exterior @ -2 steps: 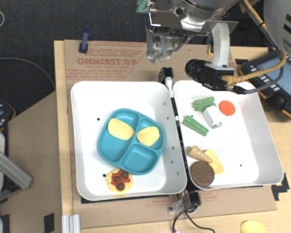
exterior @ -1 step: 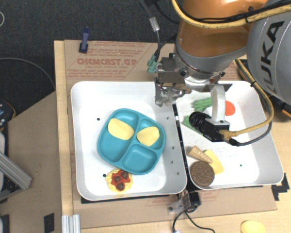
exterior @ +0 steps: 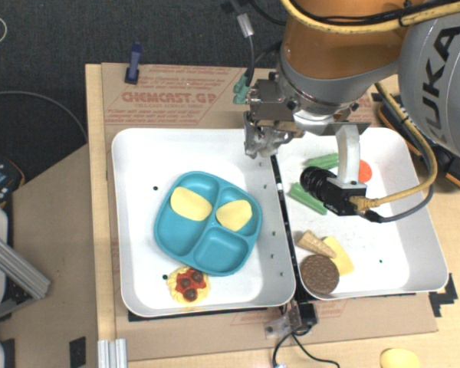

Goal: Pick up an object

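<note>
One gripper [exterior: 259, 146] hangs low at the far end of the wall where the two bins meet, just inside the left bin [exterior: 126, 205]. From where I stand I can't tell whether it is open or closed, and I can see nothing held in it.

Closest to it, in the right bin [exterior: 402, 232], a green piece [exterior: 323, 162] lies by the far wall. A second green stick [exterior: 301, 197] lies slantwise just beside the divider. A small orange-red thing [exterior: 363, 172] sits a little farther right.

Toward the near end of that bin three things crowd together. A tan wedge [exterior: 312, 243] touches a yellow block [exterior: 341, 259], and a brown round disc [exterior: 320, 274] lies just in front of them.

In the left bin a blue divided plate [exterior: 203, 248] sits in the middle. It holds two pale yellow pieces [exterior: 190, 203], one in each of its two far compartments. A small yellow round with red spots [exterior: 188, 284] lies on the bin floor at the plate's near edge.

Both bins rest on a printed cardboard sheet [exterior: 176, 90].
</note>
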Controlling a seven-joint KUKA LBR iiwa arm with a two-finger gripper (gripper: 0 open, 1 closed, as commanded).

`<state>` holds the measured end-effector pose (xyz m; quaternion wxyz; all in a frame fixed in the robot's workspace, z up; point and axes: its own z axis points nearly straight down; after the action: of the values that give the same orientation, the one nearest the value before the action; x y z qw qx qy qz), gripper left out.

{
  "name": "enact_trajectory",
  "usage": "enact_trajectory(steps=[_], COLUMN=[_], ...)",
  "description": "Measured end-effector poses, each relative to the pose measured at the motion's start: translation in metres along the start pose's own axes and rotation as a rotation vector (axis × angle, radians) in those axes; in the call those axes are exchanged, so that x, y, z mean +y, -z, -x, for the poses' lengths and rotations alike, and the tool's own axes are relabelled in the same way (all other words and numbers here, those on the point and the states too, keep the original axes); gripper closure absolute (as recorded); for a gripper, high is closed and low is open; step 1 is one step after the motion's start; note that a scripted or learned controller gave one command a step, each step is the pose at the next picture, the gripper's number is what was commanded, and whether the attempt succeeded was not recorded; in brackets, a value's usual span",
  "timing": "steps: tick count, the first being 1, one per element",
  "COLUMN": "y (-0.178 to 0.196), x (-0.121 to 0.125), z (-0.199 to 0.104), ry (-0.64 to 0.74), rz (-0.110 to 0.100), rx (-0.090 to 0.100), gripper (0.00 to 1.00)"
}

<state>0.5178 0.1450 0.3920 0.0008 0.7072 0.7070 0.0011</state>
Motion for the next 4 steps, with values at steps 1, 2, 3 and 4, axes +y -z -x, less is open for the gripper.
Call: enact_trajectory(steps=[1,2,3,4], y=[0.031,-0.021,-0.008,0.002], x=[-0.016,-0.040,-0.038,-0.038], z=[-0.060,-0.003,-0.007,-0.008], ry=[0.006,-0.006,0.000,0.001], rz=[0.001,-0.011,-0.002,0.000], rx=[0.002,-0.003,0.000,0.001], gripper=[1.00,1.00,1.00,1.00])
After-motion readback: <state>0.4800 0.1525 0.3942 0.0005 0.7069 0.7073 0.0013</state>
